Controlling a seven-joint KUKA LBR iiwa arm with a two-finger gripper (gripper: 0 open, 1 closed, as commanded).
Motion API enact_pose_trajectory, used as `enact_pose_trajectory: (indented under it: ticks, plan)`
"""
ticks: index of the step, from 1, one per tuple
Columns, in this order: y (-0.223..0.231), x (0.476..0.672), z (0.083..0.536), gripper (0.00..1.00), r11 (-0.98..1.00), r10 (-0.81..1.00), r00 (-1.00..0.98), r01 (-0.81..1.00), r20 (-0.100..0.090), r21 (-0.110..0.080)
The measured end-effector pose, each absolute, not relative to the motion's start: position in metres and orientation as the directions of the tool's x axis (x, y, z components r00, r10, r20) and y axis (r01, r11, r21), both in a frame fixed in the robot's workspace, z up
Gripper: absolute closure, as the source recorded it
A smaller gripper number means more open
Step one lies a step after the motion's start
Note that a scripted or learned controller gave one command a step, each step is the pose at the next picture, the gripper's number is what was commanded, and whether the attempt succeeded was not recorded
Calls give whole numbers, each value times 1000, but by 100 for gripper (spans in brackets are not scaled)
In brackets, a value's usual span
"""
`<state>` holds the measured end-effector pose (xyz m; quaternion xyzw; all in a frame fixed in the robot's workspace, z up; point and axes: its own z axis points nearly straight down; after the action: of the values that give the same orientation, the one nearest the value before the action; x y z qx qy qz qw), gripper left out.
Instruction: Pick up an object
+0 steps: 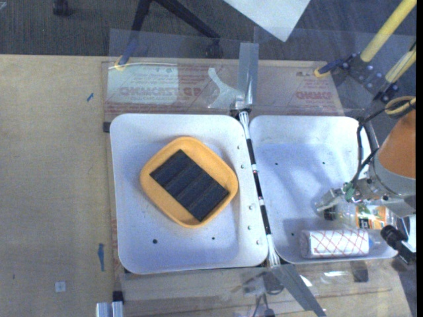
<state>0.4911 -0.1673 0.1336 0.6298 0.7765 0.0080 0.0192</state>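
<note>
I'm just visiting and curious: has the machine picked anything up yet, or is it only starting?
Nothing looks lifted yet. The arm is low over the right bin, close to a clear bottle and a white box with red lines, both lying on the bin floor. The yellow tray sits in the left bin. Gripping and lifting remain.

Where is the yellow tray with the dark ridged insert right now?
The yellow tray lies near the middle of the left bin, tilted diagonally, apart from the gripper in the right bin.
</note>
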Motion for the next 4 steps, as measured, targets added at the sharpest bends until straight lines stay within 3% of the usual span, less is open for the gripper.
enact_pose_trajectory:
  ticks: [1, 2, 3, 4]
  plan:
    - [-165, 508, 89, 0, 241, 971, -241, 971, -7, 14]
    - [-166, 507, 89, 0, 239, 971, -239, 971, -6, 14]
    - [-168, 510, 100, 100, 237, 971, -237, 971, -10, 23]
    - [-168, 511, 110, 100, 235, 972, -235, 972, -13, 27]
